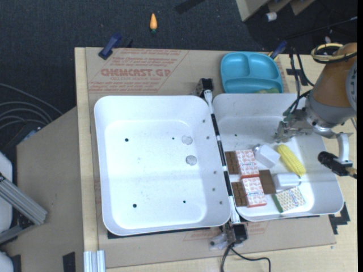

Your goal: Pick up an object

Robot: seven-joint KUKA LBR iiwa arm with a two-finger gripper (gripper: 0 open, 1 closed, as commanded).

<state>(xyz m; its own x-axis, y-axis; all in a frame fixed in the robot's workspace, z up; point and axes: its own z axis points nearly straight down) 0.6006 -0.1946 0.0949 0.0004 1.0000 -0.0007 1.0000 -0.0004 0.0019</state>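
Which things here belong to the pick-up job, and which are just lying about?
Job: gripper; right bin; in it the corn, white block, two patterned boxes.

Lying about: blue tray, left bin, blue clip, orange bit on the floor.

Dark carpet floor [51, 33] — wooden bench [142, 67]

Blue divided plate [251, 71] behind the bins, blue clip [109, 47] and orange cone [153, 21] beyond.
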